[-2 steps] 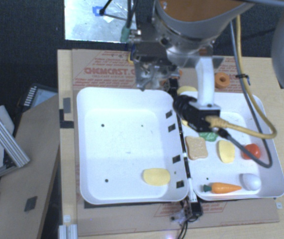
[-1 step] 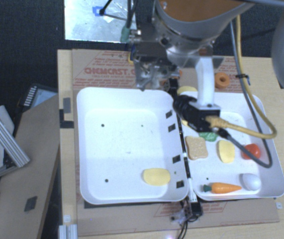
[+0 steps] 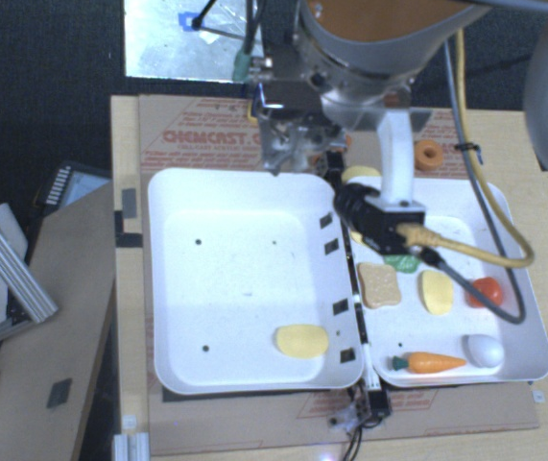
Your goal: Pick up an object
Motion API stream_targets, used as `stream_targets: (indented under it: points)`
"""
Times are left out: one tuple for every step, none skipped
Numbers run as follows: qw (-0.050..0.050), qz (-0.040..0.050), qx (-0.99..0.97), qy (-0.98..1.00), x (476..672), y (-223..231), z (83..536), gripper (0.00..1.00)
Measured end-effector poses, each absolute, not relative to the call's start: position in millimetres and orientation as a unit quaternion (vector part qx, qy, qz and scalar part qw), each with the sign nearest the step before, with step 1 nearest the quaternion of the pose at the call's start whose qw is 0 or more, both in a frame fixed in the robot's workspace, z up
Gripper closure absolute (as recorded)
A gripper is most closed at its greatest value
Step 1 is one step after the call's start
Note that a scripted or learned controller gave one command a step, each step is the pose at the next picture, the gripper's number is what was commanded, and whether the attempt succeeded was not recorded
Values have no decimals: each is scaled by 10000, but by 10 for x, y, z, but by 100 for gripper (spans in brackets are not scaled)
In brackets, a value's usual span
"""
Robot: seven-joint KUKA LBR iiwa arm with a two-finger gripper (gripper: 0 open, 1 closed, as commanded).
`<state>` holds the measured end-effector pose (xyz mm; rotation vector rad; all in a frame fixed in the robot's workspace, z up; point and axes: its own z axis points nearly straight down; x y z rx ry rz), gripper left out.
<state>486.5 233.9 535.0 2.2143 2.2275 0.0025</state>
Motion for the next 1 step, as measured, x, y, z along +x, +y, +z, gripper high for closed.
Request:
stream_targets:
  points:
    - [4,8,7050,7092,4865,2339,5350,100]
